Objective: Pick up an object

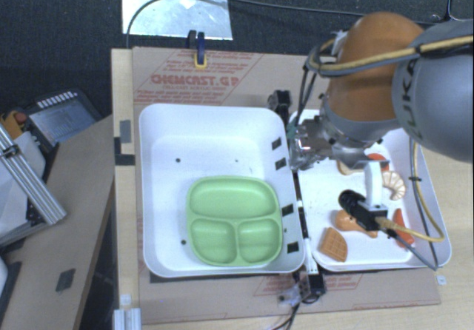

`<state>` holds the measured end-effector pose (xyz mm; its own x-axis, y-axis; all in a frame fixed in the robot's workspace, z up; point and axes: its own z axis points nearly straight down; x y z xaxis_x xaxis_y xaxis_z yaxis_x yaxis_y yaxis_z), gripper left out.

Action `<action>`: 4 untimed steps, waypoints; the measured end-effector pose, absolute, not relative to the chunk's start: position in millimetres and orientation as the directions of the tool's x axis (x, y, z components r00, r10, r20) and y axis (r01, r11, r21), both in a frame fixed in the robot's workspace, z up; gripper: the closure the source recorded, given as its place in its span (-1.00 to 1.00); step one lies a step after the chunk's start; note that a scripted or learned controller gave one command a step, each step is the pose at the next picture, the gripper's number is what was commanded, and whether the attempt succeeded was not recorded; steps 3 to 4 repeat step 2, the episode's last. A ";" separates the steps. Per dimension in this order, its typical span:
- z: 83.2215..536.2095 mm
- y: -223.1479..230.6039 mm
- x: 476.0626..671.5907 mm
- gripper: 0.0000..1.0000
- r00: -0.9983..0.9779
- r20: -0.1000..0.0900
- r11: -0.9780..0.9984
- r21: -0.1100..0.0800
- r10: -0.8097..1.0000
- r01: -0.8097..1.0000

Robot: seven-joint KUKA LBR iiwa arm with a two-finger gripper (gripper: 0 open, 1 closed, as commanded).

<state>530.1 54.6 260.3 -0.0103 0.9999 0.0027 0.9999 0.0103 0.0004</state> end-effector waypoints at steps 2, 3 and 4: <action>260.1 101.9 525.9 -1.00 -0.004 0.001 0.004 0.002 1.000 1.000; 260.1 101.9 525.9 -1.00 -0.004 0.001 0.004 0.002 1.000 1.000; 260.1 101.9 525.9 -1.00 -0.004 0.001 0.004 0.002 1.000 1.000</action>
